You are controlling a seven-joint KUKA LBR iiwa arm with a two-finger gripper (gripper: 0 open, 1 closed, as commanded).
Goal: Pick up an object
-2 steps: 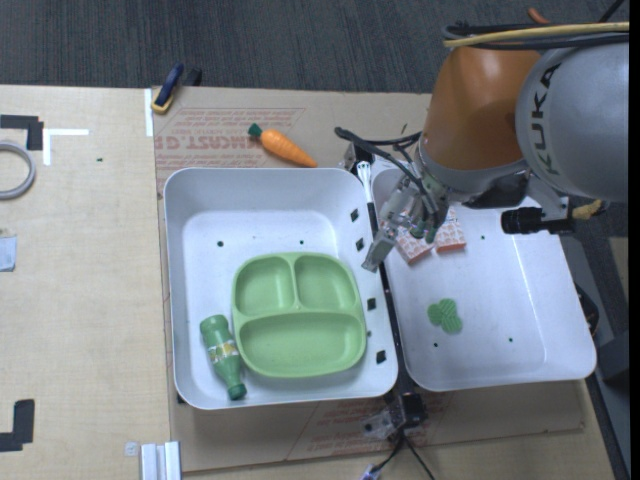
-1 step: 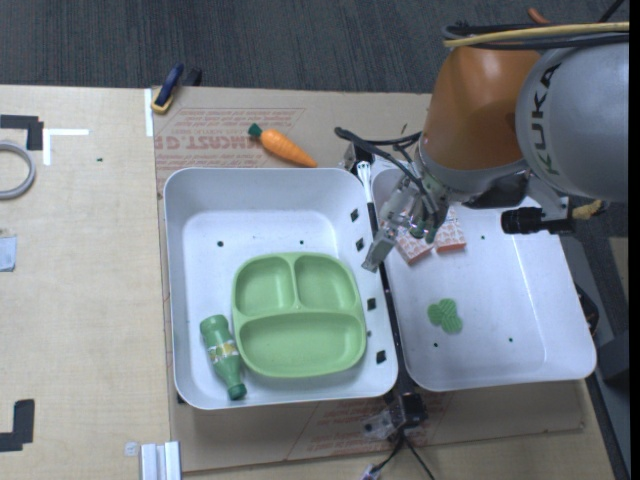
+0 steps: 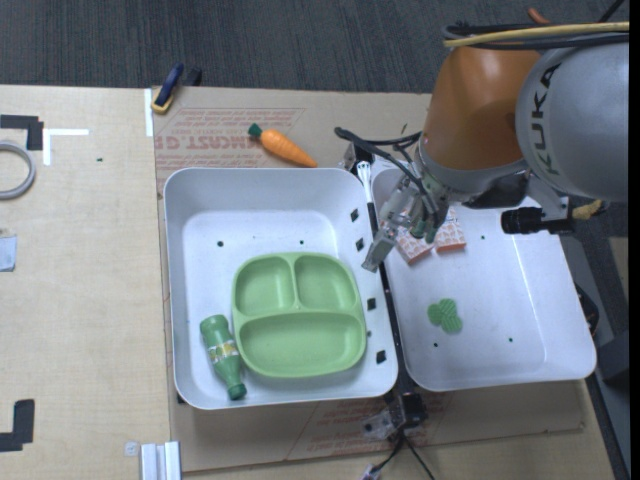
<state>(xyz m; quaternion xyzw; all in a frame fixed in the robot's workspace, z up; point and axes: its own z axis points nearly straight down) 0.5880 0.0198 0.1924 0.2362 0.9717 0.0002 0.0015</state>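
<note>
1. A green bottle (image 3: 222,356) lies beside a green plate (image 3: 298,315) in the left bin (image 3: 190,268).
2. The gripper (image 3: 405,230) hangs over the right bin's (image 3: 530,298) far-left corner, touching a red-and-white box (image 3: 432,238); whether it is open cannot be told.
3. Nothing looks lifted yet.

Quick headcount on the surface!
Two white bins (image 3: 190,268) (image 3: 540,298), one green divided plate (image 3: 298,316), one green bottle (image 3: 222,356), one carrot (image 3: 283,145), one small green piece (image 3: 445,315), one red-and-white block (image 3: 432,240).
</note>
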